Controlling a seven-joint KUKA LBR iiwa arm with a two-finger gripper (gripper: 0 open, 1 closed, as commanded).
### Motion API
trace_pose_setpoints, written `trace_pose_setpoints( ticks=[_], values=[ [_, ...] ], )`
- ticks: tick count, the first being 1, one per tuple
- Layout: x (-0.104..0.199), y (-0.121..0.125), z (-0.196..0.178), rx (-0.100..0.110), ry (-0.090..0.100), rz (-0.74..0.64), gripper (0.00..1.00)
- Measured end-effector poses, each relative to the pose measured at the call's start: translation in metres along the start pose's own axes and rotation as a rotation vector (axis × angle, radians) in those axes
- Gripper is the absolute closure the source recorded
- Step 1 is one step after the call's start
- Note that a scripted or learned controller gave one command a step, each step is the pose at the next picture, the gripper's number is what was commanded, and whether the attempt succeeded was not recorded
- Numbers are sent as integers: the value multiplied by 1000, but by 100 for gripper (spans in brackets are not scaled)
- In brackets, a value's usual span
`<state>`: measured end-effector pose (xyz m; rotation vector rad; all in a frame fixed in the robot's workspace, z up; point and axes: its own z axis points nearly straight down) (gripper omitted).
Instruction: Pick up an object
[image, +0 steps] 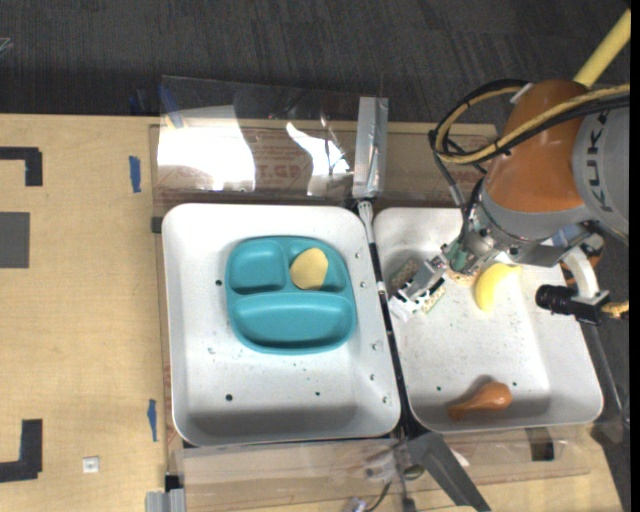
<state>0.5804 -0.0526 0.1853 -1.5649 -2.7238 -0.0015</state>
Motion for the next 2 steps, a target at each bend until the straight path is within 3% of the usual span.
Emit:
trace_pose_setpoints(
  ticks=[1, 2],
  values=[
    [-44, -60, 61, 3, 1, -123, 0],
    [-50, -10, 98, -5, -5, 25, 0]
  ],
)
